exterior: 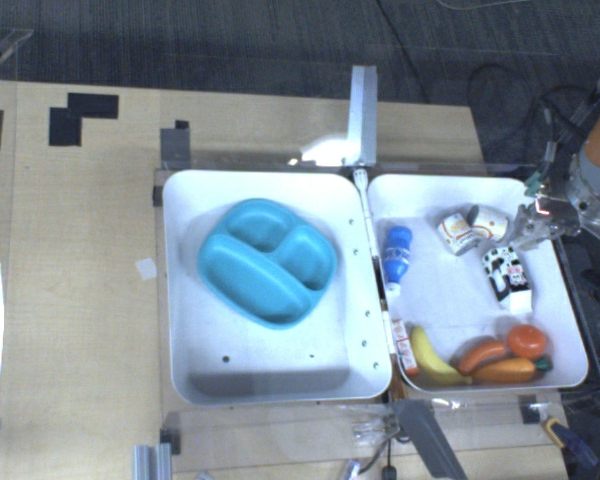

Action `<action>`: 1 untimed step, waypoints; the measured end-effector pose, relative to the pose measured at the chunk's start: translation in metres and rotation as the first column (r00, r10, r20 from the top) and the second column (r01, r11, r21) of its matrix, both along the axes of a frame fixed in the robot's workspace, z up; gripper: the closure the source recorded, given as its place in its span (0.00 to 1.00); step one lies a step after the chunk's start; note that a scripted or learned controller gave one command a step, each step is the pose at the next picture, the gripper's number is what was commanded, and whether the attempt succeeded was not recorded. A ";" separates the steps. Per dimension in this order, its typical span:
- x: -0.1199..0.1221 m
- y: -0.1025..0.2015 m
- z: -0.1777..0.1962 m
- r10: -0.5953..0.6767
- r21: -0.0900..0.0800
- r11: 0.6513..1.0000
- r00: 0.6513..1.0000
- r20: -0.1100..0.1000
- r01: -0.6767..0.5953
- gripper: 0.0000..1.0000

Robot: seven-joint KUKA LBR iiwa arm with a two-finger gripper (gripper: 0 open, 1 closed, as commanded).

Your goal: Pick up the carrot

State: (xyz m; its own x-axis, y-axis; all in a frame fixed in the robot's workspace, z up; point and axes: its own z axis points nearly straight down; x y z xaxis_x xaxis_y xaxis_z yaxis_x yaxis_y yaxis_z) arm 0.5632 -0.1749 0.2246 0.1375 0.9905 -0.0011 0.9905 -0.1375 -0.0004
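The carrot (502, 370), orange with a green tip at its right end, lies along the front wall of the right bin (570, 298). It touches a red-orange oblong piece (478, 353) behind it and a round tomato (527, 341) at its right. My gripper (532, 226) hangs over the bin's back right part, well behind the carrot, just above a black-and-white spotted object (506, 271). Nothing shows in its grasp.
A banana (428, 356) lies front left in the right bin, a blue bottle (395, 253) along its left wall, and a white-and-orange toy (468, 227) at the back. The left bin (185, 298) holds a blue divided plate (268, 260). The arm (595, 168) enters from the right.
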 end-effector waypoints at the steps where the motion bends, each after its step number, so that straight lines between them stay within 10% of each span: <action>1: 0.015 -0.014 -0.110 -0.008 -0.002 1.000 1.000 0.015 0.008 1.00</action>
State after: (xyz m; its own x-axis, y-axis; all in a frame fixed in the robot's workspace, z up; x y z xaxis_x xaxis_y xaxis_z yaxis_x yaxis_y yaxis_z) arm 0.5781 -0.1884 0.1145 0.1458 0.9893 -0.0008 0.9892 -0.1458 0.0148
